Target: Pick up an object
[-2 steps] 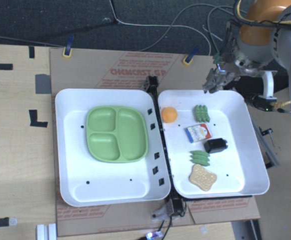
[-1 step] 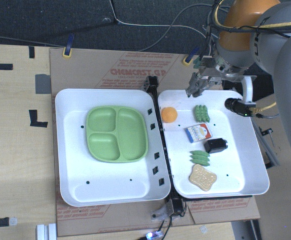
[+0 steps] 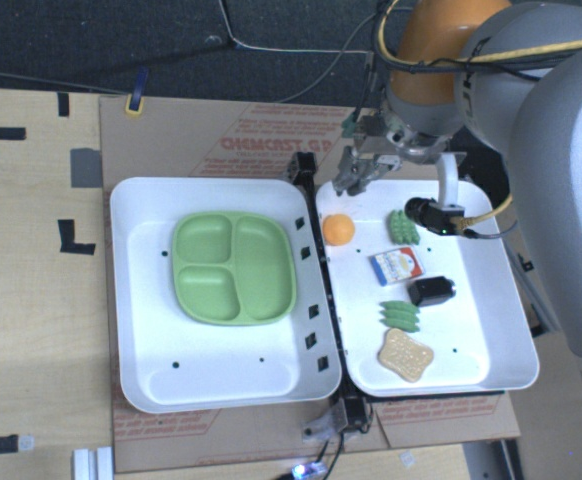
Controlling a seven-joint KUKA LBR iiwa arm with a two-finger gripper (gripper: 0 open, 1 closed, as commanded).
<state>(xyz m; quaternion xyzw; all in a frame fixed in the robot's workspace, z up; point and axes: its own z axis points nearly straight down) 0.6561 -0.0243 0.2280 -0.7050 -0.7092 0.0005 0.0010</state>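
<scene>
My gripper [image 3: 356, 176] hangs over the far left corner of the right bin [image 3: 476, 318], open with nothing between its fingers. Just in front of it and below lies a small orange ball [image 3: 338, 229]. Further right in the same bin sit a green knobbly toy [image 3: 403, 227], a blue, red and white packet [image 3: 396, 265], a black block [image 3: 432, 290], a green pea pod [image 3: 400, 314] and a tan slice of toast [image 3: 405, 354].
The left bin [image 3: 136, 298] holds a green divided plate [image 3: 235, 267]. A black clipped ridge [image 3: 316, 288] runs between the two bins. The grey arm and its orange band [image 3: 441, 38] loom over the right bin's far right side, with cables trailing.
</scene>
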